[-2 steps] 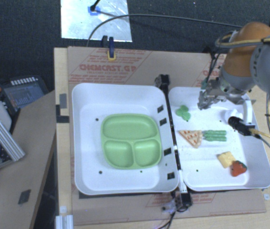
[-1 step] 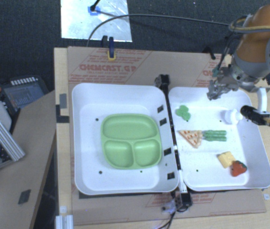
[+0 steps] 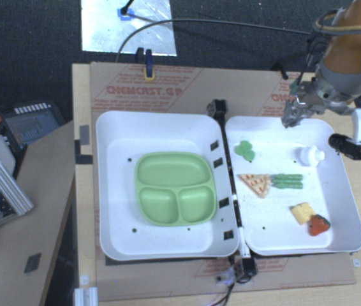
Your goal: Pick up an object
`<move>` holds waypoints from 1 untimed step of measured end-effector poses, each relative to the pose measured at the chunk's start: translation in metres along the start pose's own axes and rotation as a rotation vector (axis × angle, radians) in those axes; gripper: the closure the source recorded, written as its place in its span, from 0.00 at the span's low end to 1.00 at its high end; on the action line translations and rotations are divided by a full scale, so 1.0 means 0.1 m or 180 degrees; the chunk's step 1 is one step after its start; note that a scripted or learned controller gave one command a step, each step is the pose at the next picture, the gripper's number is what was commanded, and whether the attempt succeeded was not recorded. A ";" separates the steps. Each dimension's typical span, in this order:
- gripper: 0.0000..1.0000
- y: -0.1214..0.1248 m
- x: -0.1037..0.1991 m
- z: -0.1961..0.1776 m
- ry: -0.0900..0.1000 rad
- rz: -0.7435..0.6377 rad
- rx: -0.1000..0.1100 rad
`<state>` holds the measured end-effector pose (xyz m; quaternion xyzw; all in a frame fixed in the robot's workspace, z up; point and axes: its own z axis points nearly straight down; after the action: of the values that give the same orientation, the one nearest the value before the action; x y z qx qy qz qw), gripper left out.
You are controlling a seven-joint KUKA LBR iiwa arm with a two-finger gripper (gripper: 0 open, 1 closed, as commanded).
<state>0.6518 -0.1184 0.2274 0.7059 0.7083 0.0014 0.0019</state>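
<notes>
The right bin (image 3: 345, 190) holds several small toy foods: a green leafy piece (image 3: 245, 150), a white piece (image 3: 310, 155), a waffle-patterned pizza slice (image 3: 256, 183), green beans (image 3: 287, 181), a yellow cheese chunk (image 3: 302, 213) and a red strawberry (image 3: 319, 225). My gripper (image 3: 291, 118) hangs over the back edge of that bin, above and left of the white piece. Nothing shows between its fingers.
The left bin (image 3: 113, 171) carries a green three-compartment plate (image 3: 173, 189). A black divider with clips (image 3: 225, 171) runs between the bins. A clamp (image 3: 148, 64) sits at the cardboard's far edge. Equipment (image 3: 30, 126) stands at the left.
</notes>
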 end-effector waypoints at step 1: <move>1.00 -0.07 0.55 0.10 0.0006 -0.0016 0.0014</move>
<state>0.6447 -0.0637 0.2173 0.7042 0.7100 0.0005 -0.0003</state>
